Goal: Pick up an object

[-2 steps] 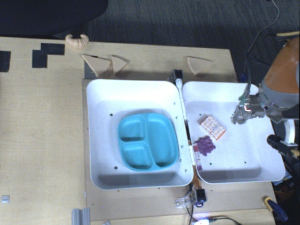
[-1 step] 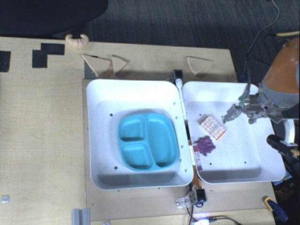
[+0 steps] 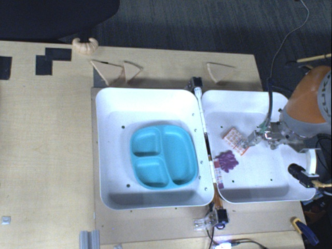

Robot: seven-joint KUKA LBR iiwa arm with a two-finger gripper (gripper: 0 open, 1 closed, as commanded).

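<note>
You're looking at a robotics lab: a plywood bench point(image 3: 46, 139) with two white bins point(image 3: 109, 139) fixed at mid-frame, loose cables point(image 3: 290, 30) trailing at upper right, dark carpet point(image 3: 207, 14) across the top.

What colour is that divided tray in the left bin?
Light blue, turquoise-like; the tray shows clearly in the camera view.

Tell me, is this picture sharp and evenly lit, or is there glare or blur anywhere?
In the camera view, the light is soft and even; the blue tray throws only a faint shadow on the left bin. The white bins look bright but not blown out. The small patterned packet, the purple object and the gripper look slightly soft, their fine detail unreadable.
</note>
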